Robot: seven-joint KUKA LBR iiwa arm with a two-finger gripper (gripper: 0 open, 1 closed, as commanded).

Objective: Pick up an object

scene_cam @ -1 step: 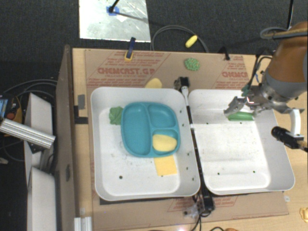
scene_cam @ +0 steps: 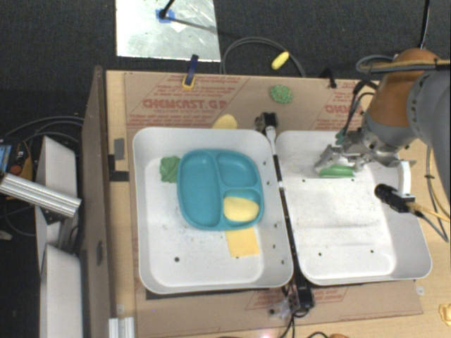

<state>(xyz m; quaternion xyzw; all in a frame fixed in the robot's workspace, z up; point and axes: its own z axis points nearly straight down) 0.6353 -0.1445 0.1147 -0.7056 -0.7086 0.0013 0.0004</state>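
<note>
At the right bin's eleven o'clock corner lies a small, elongated green object, flat on the white floor. It sits directly beneath the gripper, touching its tips; whether the fingers clamp it I cannot tell.

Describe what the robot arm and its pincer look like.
The arm is bulky and rounded, grey, with an orange band above the wrist. Thin dark cables loop beside that band. The pincer is small, metallic grey, and lighter than the arm.
</note>
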